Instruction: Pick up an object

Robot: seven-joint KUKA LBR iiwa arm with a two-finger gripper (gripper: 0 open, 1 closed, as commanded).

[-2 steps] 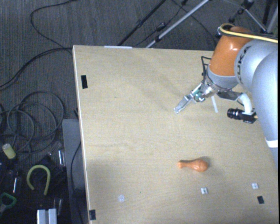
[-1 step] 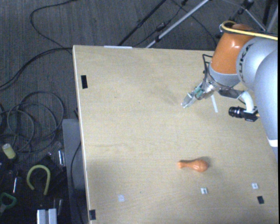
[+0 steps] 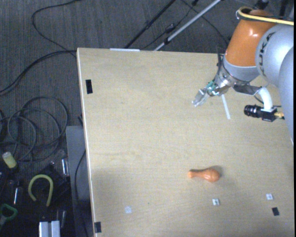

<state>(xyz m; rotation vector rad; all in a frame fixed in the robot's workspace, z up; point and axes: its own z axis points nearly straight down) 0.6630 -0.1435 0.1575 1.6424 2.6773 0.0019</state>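
An orange, pear-shaped object [image 3: 205,175] lies on its side on the light wooden benchtop [image 3: 138,132], toward the front right, with its narrow end pointing left. My gripper [image 3: 212,106] hangs from the grey arm with the orange band [image 3: 246,43] at the upper right, well behind the object and apart from it. Its two pale fingers [image 3: 199,98] spread apart, one angled left and one angled down to the right. The gripper is open with nothing between the fingers.
Small black tags [image 3: 89,86] [image 3: 275,211] and white squares [image 3: 215,201] [image 3: 269,196] mark the benchtop. The bench's left edge [image 3: 84,147] drops to a floor covered in cables [image 3: 29,127] and tools. A black fitting [image 3: 259,111] juts out from the wrist.
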